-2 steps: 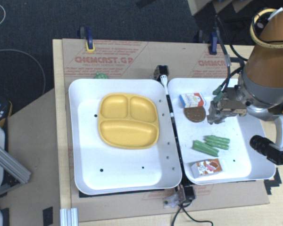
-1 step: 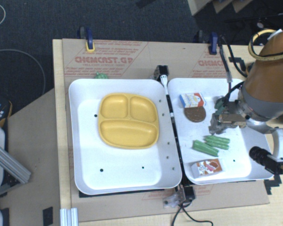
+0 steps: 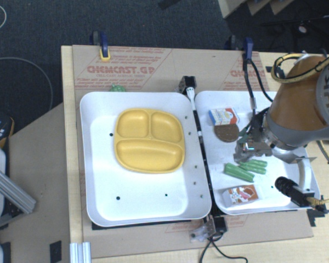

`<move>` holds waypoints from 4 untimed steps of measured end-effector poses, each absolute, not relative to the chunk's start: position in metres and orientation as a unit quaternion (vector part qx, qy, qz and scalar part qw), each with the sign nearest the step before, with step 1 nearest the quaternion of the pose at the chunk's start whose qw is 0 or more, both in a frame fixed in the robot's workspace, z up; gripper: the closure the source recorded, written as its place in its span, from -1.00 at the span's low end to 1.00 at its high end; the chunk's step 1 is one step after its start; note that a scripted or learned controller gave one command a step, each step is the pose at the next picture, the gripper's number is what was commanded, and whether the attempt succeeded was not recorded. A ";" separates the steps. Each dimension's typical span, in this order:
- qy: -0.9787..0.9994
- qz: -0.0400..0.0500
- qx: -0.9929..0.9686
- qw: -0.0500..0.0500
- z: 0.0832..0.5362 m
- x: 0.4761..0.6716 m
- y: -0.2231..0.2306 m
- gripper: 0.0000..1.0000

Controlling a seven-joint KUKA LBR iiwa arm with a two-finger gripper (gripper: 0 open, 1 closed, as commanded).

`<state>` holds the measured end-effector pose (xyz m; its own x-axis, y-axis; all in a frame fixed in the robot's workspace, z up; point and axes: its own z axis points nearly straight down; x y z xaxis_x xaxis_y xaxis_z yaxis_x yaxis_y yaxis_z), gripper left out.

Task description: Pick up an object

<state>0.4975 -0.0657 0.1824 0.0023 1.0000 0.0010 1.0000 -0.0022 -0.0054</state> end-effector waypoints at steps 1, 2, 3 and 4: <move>-0.710 -0.002 -0.704 -0.001 0.212 0.495 0.001 1.00; -0.709 -0.001 -0.706 -0.001 0.254 0.479 0.066 1.00; -0.708 -0.006 -0.707 -0.004 0.370 0.481 0.053 1.00; -0.710 0.001 -0.704 0.002 0.334 0.479 0.167 1.00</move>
